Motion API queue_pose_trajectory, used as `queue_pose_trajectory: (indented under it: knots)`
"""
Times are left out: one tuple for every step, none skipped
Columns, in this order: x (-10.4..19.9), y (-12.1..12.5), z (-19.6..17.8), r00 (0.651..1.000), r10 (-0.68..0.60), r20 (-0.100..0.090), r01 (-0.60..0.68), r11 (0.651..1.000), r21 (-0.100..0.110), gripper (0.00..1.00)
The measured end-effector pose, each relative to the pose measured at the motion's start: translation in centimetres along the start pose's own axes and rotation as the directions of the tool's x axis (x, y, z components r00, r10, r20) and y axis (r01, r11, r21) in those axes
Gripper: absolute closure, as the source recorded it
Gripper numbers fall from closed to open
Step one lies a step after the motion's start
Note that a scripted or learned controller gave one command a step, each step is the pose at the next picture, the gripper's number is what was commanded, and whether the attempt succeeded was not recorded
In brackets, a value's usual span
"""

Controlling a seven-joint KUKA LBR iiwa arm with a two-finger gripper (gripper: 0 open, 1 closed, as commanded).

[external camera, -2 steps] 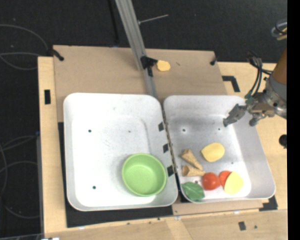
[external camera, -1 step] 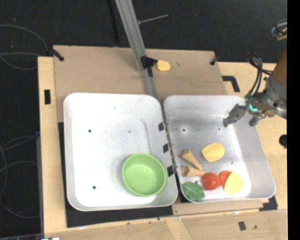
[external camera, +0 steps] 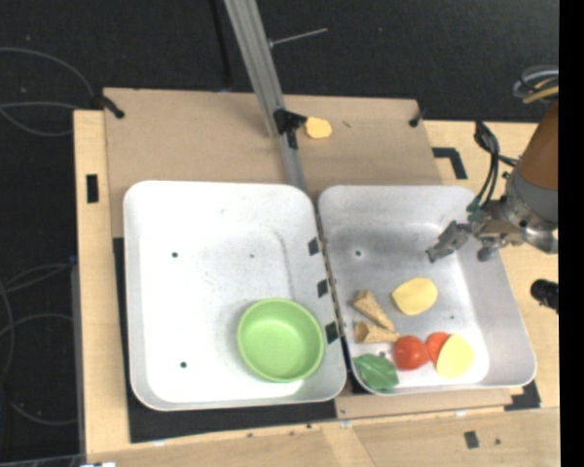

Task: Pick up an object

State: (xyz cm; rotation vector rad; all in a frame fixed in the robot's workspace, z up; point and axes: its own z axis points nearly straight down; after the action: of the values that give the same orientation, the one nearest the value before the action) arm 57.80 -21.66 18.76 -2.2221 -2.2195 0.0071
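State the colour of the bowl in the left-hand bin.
Light green. The bowl shows plainly in the camera view, near the front of the left bin.

Object count, both bins and bench

Two white bins: left bin [external camera: 175,222] and right bin [external camera: 389,212]. One green bowl [external camera: 279,340] was in the left bin. The right bin held six items: one yellow lump [external camera: 415,296], two tan wedge pieces [external camera: 372,306] [external camera: 374,333], one red round item [external camera: 410,352], one yellow-and-red item [external camera: 454,354], one green piece [external camera: 377,370]. One small yellow item [external camera: 318,127] lay on the bench behind the bins.
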Motion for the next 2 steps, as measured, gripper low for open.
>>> queue_pose_trajectory:
  knots:
    - [-0.6, 0.6, 4.5, 1.000, 0.001, 0.000, -0.001, 1.000, -0.001, 0.00]
    - [-0.7, 0.6, 8.8, 1.000, 0.002, 0.001, -0.002, 1.000, -0.004, 0.00]
